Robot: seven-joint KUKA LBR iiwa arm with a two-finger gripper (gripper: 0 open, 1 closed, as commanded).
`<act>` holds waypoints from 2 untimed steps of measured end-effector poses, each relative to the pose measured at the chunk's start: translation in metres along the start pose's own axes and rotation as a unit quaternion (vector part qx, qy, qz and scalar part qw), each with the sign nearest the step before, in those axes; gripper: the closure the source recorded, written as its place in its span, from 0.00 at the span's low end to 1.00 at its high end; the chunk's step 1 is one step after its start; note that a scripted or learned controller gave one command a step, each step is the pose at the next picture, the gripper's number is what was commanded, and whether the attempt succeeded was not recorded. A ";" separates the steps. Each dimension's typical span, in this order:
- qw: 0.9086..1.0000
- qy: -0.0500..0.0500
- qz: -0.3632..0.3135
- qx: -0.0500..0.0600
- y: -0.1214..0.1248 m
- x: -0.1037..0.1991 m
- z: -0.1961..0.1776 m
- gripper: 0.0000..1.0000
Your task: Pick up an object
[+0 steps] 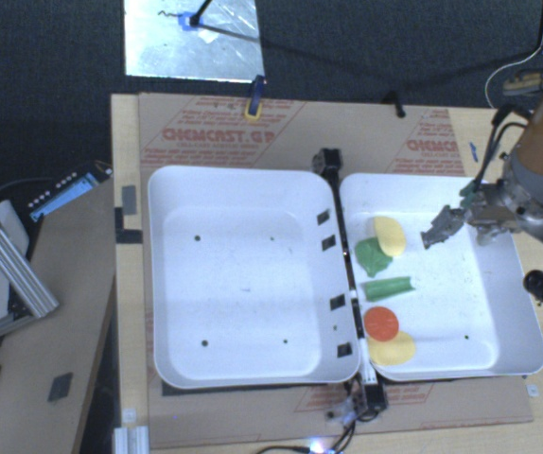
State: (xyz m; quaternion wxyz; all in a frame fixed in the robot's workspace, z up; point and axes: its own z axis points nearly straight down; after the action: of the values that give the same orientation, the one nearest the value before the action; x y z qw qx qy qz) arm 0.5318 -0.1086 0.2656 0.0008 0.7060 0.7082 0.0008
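Gripper (439, 227) hangs over the right bin (508, 334), and I cannot tell its grasp state. Toys lie along the bin's left side: yellow piece (390, 235), green pieces (374, 256), red ball (381, 323), another yellow (394, 350).

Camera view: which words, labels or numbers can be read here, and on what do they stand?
"CHEMCAST GP": red print on the brown board under the bins, at its far left, upside down from this view.
The same red print, it seems, at the board's far right, too blurred to read for sure.
Red print on the board's near edge, too cut off to read.
Grey device with a blue strip, left of the board: markings too small.
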 end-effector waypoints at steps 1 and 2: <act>1.000 0.000 -0.001 -0.001 0.001 0.000 -0.011 1.00; 1.000 -0.003 0.000 -0.007 0.017 -0.032 -0.129 1.00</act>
State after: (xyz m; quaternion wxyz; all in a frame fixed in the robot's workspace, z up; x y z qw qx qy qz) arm 0.5481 -0.1409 0.3951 0.0076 0.7062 0.7079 0.0038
